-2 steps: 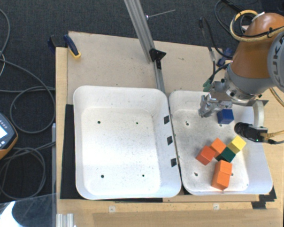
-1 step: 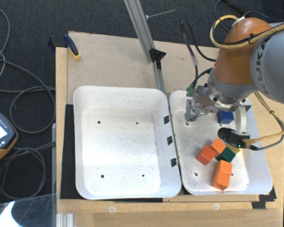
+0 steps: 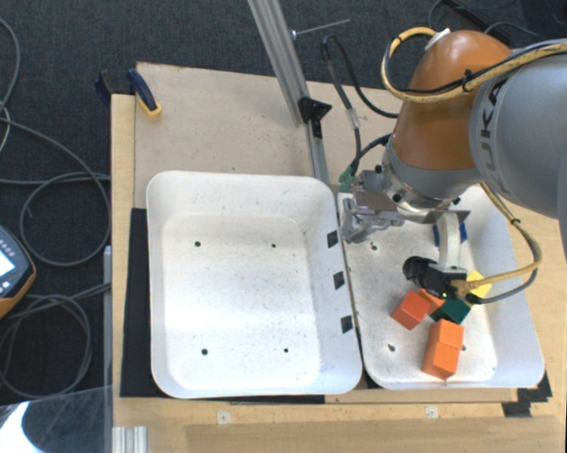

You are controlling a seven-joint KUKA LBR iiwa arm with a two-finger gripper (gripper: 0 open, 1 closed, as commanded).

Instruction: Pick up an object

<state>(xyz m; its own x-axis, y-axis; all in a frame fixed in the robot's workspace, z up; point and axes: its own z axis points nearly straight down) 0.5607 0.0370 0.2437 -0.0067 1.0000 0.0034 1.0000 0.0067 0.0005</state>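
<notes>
A: What's closest to us?

B: The arm (image 3: 513, 118). Grey w/ an orange band, looming upper right, reaching in over the right bin (image 3: 508, 348).

A: And the things it could pick?

B: Three blocks, all toward the near end of the right bin. There's an orange block (image 3: 413, 309) w/ a green block (image 3: 453, 310) against its right side. A taller orange block (image 3: 443, 348) sits just in front of them, near the front rim. They're bunched up and look like they're touching.

A: Where's the claw?

B: The claw (image 3: 370, 218) hangs over the far left of that bin, just beside the wall it shares w/ the left bin (image 3: 234, 294), apart from the blocks. I see nothing in it. Can't tell how far open it is, as the wrist hides that.

A: What could go wrong?

B: A few things, imo. If it drops where it hangs now, it closes on bare bin floor, or clips the shared wall and jolts both bins. If it goes for the cluster, the blocks are so tight it may land on top of one, or shove a neighbour aside and lose its grip. The taller one near the rim could get pushed against the wall and tip.

A: Anything beyond the bins?

B: Bare bench (image 3: 223, 115) behind them, and loose cables (image 3: 41, 191) on the floor to the left, well out of reach.
</notes>
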